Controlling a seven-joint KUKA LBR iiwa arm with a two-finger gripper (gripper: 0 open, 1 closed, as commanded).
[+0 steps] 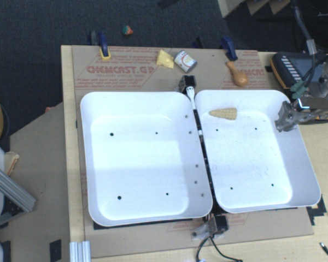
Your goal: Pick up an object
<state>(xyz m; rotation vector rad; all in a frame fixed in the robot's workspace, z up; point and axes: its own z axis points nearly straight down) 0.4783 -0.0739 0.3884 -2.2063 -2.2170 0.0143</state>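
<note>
Two white bins (98,108) face you, one tan cone-shaped object (223,113) in the right one, the gripper (287,119) at its edge, finger state unclear.

Taking the black clamp strip (199,141) between the two bins as landmark: the left bin (98,201) on its left offers an open white floor from wall to wall, with nothing standing in it. On the strip's right, the right bin (300,190) is open across its middle and near parts, with just a tan cone-shaped piece (223,113) lying near its far wall, and the pincer (287,119) sits over its far right rim. Beyond the strip's far end, the table (126,70) carries a yellow wedge (164,59), a small box (185,61) and a wooden-handled piece (236,73), all outside the bins.
</note>
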